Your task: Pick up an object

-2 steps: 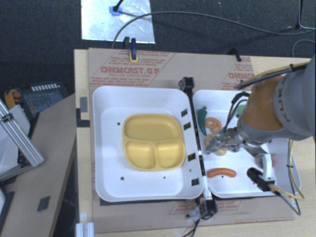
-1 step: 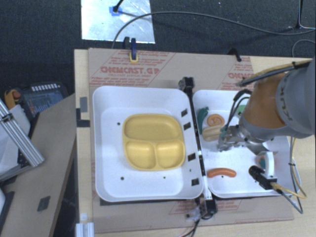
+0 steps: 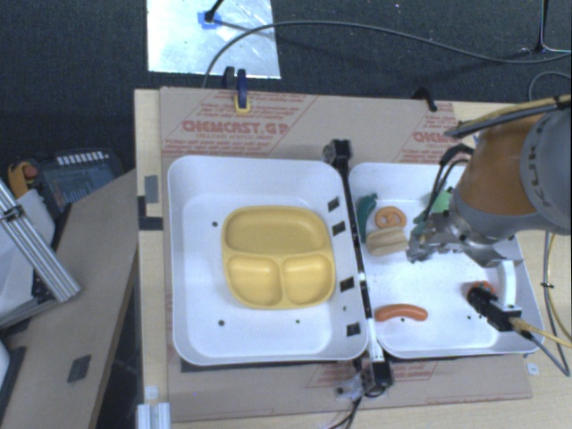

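In the right bin point(image 3: 447, 329), a tan bun-shaped piece point(image 3: 385, 240) lies near the left wall. A round orange-and-tan piece point(image 3: 390, 217) sits just behind it, and a green item point(image 3: 366, 211) lies beside that. An orange-red sausage point(image 3: 400, 312) rests near the front edge. My gripper point(image 3: 418, 247) hangs low over the middle of the right bin, just right of the bun piece and close to it. I see nothing between its tips. The grey and orange arm covers the bin's back right part.
The left bin point(image 3: 192, 239) holds a yellow three-compartment plate point(image 3: 273, 257). A black divider rail point(image 3: 350, 239) runs between the bins. A small red-orange thing point(image 3: 479, 287) shows at the right bin's right side, partly hidden. Cables cross the dark floor behind the bench.
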`<state>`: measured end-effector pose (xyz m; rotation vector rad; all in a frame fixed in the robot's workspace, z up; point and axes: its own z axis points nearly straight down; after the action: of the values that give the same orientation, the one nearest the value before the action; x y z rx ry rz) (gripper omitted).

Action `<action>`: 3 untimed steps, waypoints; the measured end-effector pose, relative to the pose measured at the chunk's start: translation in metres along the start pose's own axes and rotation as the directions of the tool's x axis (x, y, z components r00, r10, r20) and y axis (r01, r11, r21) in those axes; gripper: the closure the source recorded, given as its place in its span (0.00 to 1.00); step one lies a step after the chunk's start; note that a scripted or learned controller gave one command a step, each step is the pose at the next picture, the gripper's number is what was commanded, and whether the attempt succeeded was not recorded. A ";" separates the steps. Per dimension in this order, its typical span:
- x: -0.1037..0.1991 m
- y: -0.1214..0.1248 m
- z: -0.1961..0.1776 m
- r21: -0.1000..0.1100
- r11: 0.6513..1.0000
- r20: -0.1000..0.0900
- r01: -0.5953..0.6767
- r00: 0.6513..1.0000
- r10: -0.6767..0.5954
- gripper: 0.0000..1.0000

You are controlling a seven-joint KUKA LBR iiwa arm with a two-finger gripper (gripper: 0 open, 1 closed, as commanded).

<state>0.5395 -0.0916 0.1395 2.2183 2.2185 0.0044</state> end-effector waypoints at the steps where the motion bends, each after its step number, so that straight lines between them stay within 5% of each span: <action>1: -0.008 0.007 -0.059 -0.003 1.000 0.001 0.003 1.000 -0.003 1.00; 2: -0.004 0.013 -0.105 -0.001 1.000 0.000 0.005 1.000 -0.005 1.00; 3: 0.050 0.035 -0.111 0.001 1.000 -0.003 0.010 1.000 -0.010 1.00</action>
<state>0.5737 -0.0414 0.2509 2.2092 2.2313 0.0070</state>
